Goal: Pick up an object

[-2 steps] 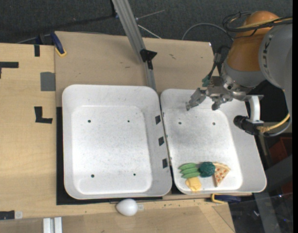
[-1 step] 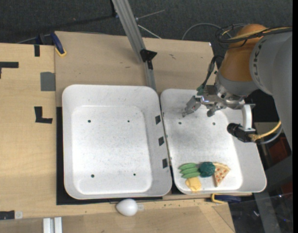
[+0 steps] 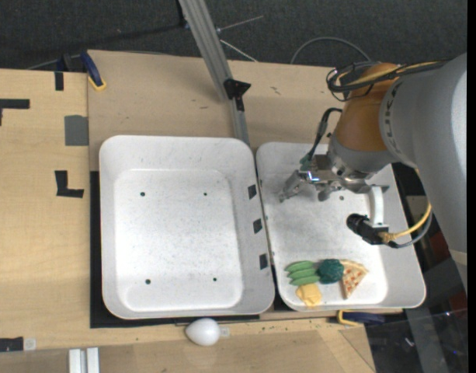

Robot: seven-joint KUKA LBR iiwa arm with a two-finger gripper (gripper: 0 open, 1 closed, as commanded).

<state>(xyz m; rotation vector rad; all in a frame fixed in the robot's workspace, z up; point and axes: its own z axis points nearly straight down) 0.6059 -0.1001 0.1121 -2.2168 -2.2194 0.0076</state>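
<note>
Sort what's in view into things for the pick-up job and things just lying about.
For the job:
gripper
green toy
dark green toy
yellow toy
pizza slice toy
right bin

Lying about:
left bin
white egg
blue and yellow clamp

Even overhead light, soft shadows, white bins (image 3: 175, 150) bright, slight overall blur.

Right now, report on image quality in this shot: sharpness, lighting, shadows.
Camera view: soft, grainy overall, so the small toys in the right bin lack detail; lighting is even and diffuse, without hard glare on the left bin; the gripper casts only a faint shadow; the near arm looks large and blurred.
</note>
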